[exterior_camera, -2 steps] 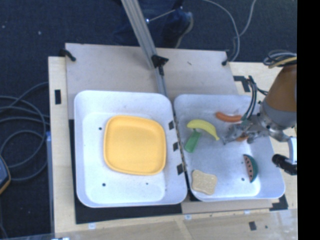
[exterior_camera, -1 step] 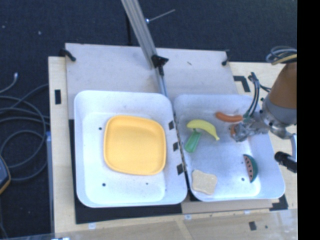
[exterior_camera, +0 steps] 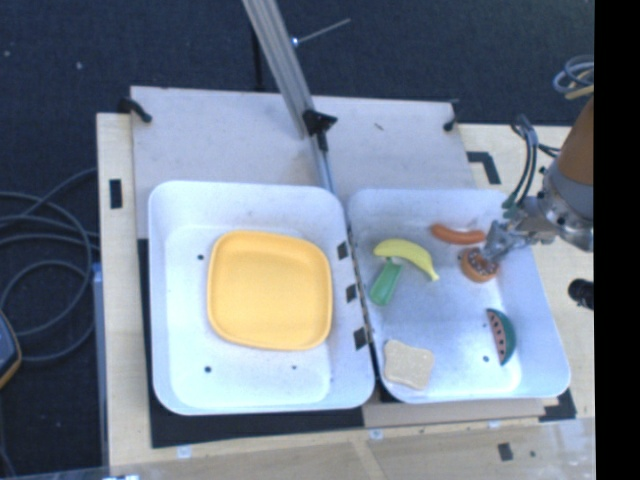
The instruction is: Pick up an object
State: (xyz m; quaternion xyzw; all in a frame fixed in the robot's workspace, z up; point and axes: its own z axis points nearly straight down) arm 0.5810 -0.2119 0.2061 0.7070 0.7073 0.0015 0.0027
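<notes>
Two shallow white bins sit side by side on the bench. The left bin (exterior_camera: 180, 218) holds a square yellow plate (exterior_camera: 270, 289) lying flat near its middle. The right bin (exterior_camera: 530, 368) holds the small things: a yellow banana (exterior_camera: 408, 256) near the inner edge, with a green block (exterior_camera: 385, 281) touching its underside and angled down to the left; a slice of bread (exterior_camera: 408, 364) near the front left corner; a watermelon wedge (exterior_camera: 502, 335) toward the front right; an orange-red sausage (exterior_camera: 456, 234) lying across the back part of the bin; and, just to the right of and below the sausage, a small round reddish-orange piece (exterior_camera: 478, 266) that may be a slice of fruit, though the view is too coarse to be sure. The arm (exterior_camera: 578, 168) comes in from the right, and the gripper (exterior_camera: 490, 253) sits low over the right bin, right at the upper edge of that round piece and close to the sausage's right end. Whether the fingers are spread or closed cannot be told here, nor whether they grip the piece. A grey metal pole (exterior_camera: 280, 53) slants across the back of the bench, and dark cables (exterior_camera: 40, 258) lie on the floor to the left.
</notes>
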